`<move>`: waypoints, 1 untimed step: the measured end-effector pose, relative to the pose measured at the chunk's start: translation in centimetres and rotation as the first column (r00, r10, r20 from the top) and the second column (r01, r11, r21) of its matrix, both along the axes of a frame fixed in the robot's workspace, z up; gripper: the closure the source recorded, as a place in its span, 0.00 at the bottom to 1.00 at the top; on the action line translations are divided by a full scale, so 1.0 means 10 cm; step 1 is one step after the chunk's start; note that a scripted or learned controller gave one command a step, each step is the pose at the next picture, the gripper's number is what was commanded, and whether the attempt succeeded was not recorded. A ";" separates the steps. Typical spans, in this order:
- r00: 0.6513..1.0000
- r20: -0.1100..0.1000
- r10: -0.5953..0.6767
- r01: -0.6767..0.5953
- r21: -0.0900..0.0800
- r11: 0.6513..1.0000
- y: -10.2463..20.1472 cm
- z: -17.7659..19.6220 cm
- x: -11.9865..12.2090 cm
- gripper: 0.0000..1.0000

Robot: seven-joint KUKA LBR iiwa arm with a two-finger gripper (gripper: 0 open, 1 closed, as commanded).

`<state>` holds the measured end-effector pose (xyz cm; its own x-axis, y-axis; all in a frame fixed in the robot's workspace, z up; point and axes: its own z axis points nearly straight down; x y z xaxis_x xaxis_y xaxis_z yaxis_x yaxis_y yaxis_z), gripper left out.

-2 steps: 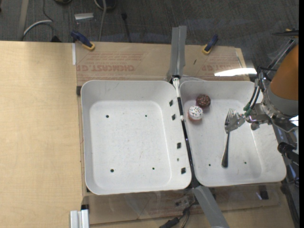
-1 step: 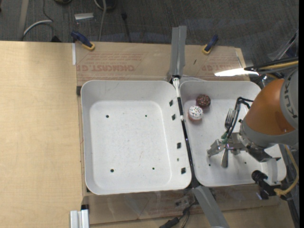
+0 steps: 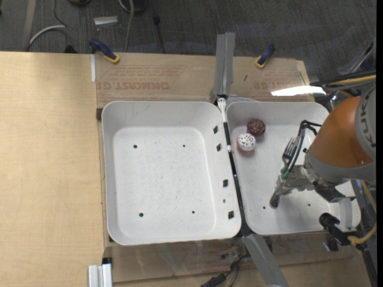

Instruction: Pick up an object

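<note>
Two small balls lie in the right bin (image 3: 263, 217) near its far left corner: a dark maroon ball (image 3: 256, 127) and, just in front and left of it, a white dotted ball (image 3: 246, 141) with a pinkish underside. My gripper (image 3: 276, 198) hangs low over the middle of the right bin, to the right of and nearer than both balls, well apart from them. Nothing shows between its fingers. The orange band of the arm (image 3: 346, 137) covers the bin's right side.
The left bin (image 3: 114, 160) sits beside the right one, with a grey divider bar (image 3: 224, 64) running between them at the back. Cardboard and a wooden benchtop surround the bins. Two clamps hold the cardboard at the far edge.
</note>
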<state>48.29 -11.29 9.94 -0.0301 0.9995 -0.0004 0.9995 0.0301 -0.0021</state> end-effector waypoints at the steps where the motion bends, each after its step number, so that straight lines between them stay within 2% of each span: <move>1: 1.000 0.000 -0.001 0.001 0.000 1.000 0.00 0.00 0.00 0.00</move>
<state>48.29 -11.30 9.93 -0.0295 0.9996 -0.0007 0.9996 0.0295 -0.0021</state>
